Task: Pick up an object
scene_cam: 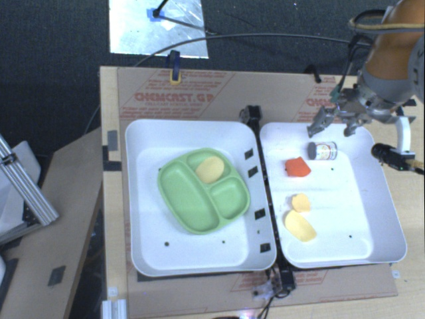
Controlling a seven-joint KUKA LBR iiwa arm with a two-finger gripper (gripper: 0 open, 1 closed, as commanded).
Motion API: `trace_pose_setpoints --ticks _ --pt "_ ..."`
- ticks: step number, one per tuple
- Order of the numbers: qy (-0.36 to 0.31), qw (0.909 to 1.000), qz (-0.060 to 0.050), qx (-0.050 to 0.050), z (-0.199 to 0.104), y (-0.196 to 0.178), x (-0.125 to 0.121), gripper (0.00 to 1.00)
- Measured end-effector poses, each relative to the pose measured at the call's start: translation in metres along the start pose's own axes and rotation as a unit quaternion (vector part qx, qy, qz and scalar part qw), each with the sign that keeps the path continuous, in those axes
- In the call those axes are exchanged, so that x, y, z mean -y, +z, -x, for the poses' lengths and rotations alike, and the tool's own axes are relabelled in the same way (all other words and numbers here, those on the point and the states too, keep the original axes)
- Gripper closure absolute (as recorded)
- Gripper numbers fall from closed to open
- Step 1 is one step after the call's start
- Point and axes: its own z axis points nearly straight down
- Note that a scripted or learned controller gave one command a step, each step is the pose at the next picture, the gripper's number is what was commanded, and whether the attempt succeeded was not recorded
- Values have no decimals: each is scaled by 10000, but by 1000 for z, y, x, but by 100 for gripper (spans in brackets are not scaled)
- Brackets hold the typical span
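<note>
Two shallow white bins sit side by side on the bench. The left bin (143, 198) holds a green divided tray (199, 198) lying slightly askew near its middle. The tray has one long compartment and two smaller ones; a pale yellow rounded object (210, 169) rests in the upper small compartment, and nothing else is seen in the tray.

The right bin (372, 211) holds four loose items. A small white jar (323, 151) with a dark end lies on its side near the bin's far edge. Just beside it, nearer the camera and to the left, lies an orange-red block (297, 167). Further toward the near edge lie two yellow pieces: a smaller one (301, 203) and a larger oblong one (300, 226), close together and possibly touching, though the view is too coarse to confirm it.

The gripper (340, 121) hangs over the far part of the right bin, above the jar. Its fingers are spread apart, with nothing between them. The grey arm with its orange band (397, 42) reaches in from the right.
</note>
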Motion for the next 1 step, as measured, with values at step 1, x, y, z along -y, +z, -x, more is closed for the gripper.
trace_pose_setpoints --ticks 1 --pt "-10 10000 63 7 0 -8 -2 0"
